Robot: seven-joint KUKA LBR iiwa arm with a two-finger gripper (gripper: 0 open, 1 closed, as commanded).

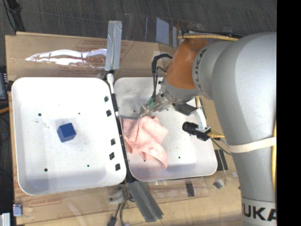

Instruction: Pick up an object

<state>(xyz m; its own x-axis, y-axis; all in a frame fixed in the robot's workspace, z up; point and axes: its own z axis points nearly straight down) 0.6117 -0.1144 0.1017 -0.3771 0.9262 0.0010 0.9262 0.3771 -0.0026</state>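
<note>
The pink cloth (145, 136) lies crumpled in the right bin (200, 166), against its left wall; its long axis runs from upper left to lower right; the fabric is soft, folded, with loose edges. The gripper (151, 106) sits just above the cloth's upper edge, so the cloth lies directly below and slightly beyond the tool; whether it grasps anything cannot be told. A blue cube (67, 132) rests in the left bin (28, 185), well apart.

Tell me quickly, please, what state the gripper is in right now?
Gripper: cannot be told; it sits above the pink cloth in the right bin.
</note>
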